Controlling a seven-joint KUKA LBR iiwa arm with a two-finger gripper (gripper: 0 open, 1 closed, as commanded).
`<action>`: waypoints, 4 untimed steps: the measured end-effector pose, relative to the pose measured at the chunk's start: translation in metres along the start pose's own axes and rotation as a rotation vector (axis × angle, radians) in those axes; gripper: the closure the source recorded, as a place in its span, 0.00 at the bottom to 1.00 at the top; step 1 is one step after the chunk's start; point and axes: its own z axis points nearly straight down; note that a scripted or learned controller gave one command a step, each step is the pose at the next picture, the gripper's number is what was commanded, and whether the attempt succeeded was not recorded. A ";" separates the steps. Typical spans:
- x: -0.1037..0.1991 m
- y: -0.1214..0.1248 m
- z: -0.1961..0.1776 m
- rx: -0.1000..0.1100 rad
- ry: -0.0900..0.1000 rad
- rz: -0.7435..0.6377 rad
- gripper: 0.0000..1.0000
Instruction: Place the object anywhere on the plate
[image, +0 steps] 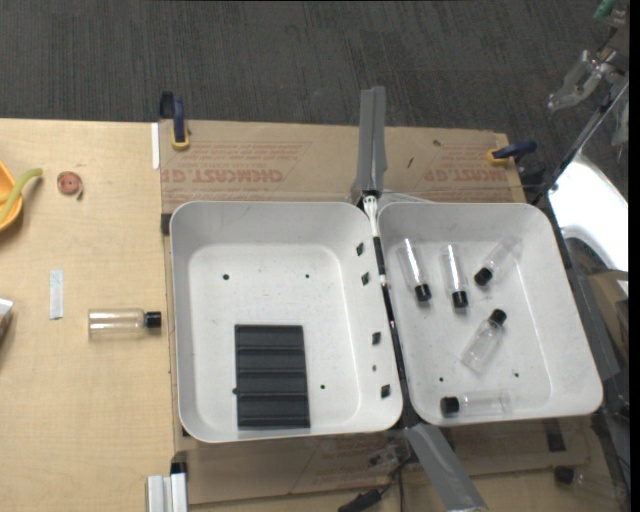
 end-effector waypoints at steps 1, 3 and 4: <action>-0.043 0.020 -0.007 0.000 0.000 0.102 0.00; -0.056 0.012 -0.006 0.003 0.000 0.366 0.00; -0.011 -0.002 -0.006 0.004 0.000 0.520 0.00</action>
